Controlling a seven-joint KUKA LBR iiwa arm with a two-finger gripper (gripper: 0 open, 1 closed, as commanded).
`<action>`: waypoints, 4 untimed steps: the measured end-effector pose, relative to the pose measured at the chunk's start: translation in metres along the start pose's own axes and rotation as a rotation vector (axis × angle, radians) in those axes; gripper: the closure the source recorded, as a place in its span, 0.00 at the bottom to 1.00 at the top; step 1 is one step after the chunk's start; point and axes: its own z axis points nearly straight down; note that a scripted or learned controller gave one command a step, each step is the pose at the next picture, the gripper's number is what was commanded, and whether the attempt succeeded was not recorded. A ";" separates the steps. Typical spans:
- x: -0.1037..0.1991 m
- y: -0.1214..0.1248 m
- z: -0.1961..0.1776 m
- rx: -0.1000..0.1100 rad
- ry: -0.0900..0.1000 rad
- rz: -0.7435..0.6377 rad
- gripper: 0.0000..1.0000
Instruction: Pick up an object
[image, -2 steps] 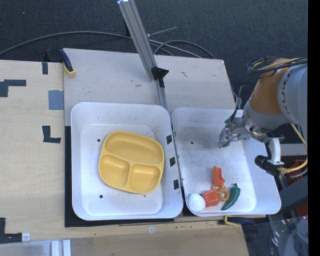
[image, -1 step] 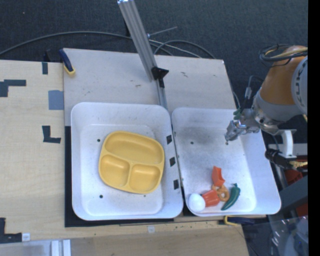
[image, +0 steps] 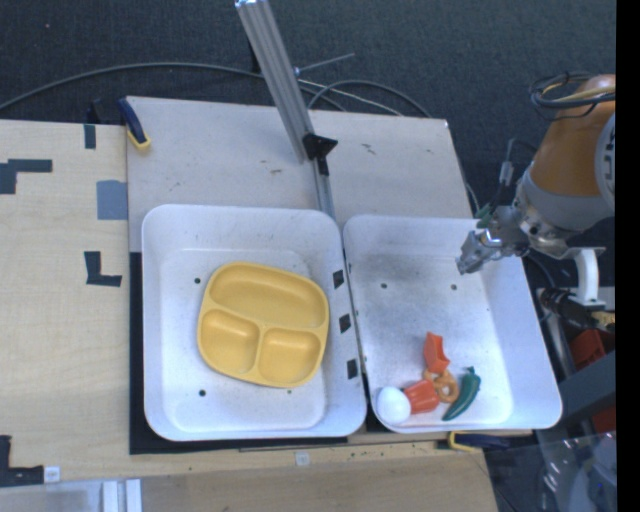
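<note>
Two shallow white plastic bins sit side by side: the left bin (image: 160, 300) holds a glossy yellow three-compartment plate (image: 264, 324). The scuffed right bin (image: 520, 330) holds, at its near edge, orange pieces (image: 432, 372), a curved green pepper (image: 463, 393) and a smooth white egg (image: 392, 404). The metal gripper (image: 473, 255) hangs over its far right part, well apart from them; its grip cannot be told.

no readable text, labels, numbers, no legible signs
</note>
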 end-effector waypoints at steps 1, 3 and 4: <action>0.056 -0.006 0.008 0.004 0.002 -0.004 1.00; 0.166 -0.016 -0.003 0.004 0.002 -0.006 1.00; 0.222 -0.029 -0.016 0.002 0.002 -0.007 1.00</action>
